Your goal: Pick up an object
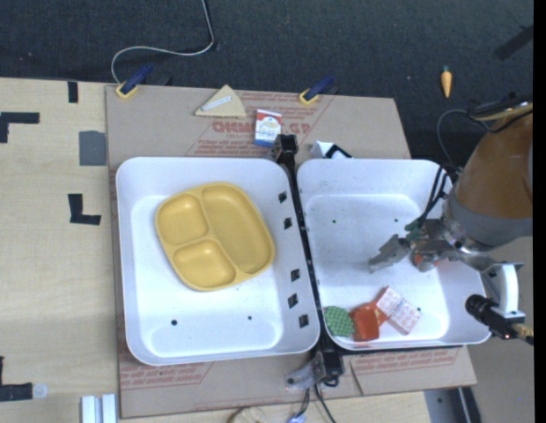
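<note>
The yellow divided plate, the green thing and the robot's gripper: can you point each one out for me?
yellow divided plate (215, 235): camera view, on its central ridge.
green thing (338, 322): camera view, on its middle.
gripper (384, 256): camera view, between its fingertips.

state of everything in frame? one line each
End effector: over right bin, open, holding nothing.
Yellow tray: upright in left bin.
Green item: lying at right bin's front edge.
Red item: lying against the green one.
Checked packet: lying flat beside the red one.
</note>
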You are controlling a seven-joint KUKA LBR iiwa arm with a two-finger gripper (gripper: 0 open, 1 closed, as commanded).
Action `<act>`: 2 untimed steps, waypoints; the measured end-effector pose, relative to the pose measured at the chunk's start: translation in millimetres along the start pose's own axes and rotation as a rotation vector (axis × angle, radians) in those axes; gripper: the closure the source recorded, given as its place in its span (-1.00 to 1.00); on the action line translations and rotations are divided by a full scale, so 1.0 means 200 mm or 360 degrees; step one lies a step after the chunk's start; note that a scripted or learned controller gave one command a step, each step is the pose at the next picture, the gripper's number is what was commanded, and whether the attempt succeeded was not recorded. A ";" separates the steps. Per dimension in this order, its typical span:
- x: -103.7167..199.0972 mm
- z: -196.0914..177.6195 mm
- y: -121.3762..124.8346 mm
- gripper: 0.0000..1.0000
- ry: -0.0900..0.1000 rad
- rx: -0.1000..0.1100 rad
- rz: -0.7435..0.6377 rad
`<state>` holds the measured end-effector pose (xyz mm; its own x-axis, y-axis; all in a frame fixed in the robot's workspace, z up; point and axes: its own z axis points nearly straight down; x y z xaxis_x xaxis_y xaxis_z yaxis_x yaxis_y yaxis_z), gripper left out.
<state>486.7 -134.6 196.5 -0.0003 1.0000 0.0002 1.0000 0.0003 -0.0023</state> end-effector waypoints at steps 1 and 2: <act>-0.35 0.04 0.21 -1.00 -0.0002 -0.0002 0.0001; -0.44 0.55 0.25 -1.00 -0.0007 -0.0014 0.0000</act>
<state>536.5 -221.8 87.2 -0.0003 1.0000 -0.0043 1.0000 0.0003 0.0064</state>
